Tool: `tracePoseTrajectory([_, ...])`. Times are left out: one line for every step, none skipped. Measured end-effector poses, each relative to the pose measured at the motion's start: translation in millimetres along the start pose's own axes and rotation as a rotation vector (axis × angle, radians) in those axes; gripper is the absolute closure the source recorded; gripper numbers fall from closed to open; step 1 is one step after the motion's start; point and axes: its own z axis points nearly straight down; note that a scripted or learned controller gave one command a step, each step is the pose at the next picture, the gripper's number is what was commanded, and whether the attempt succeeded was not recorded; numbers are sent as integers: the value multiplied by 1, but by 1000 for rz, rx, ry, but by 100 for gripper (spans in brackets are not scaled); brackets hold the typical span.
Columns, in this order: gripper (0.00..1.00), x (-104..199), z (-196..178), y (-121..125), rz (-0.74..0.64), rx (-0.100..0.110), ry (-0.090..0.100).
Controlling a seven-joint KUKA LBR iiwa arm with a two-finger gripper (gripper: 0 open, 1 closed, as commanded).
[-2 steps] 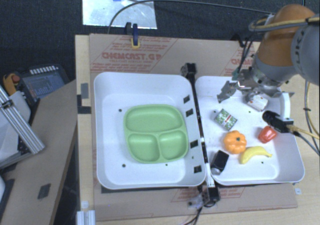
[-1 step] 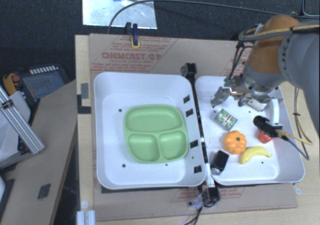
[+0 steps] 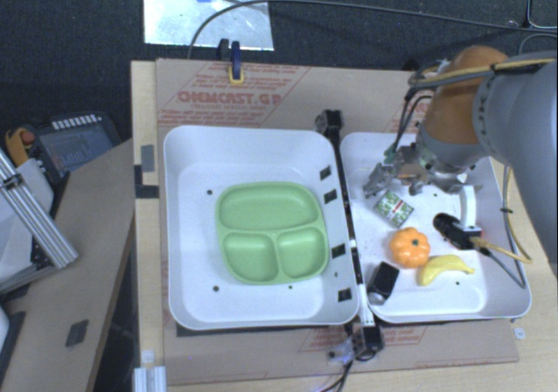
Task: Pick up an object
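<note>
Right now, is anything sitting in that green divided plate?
Empty. All three compartments of the green plate show bare green; the pumpkin and banana lie in the other bin.

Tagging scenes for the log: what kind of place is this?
Likely a robotics lab test bench: two white bins clamped on cardboard, toy items like a pumpkin and banana, cables, and a handheld controller at the side.

Surface (image 3: 144, 233) carries a printed cardboard sheet (image 3: 261, 94); on it two white bins side by side: right bin (image 3: 497, 299) under the end effector (image 3: 394, 174), left bin (image 3: 187, 172) beyond it.
</note>
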Motion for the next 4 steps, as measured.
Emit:
tracePoseTrajectory([0, 0, 18, 1, 0, -1, 0])
tracePoseTrajectory([100, 0, 6, 2, 0, -4, 0])
tracePoseTrajectory([100, -7, -40, 3, 2, -6, -1])
tracePoseTrajectory([100, -2, -85, 8, -3, -6, 0])
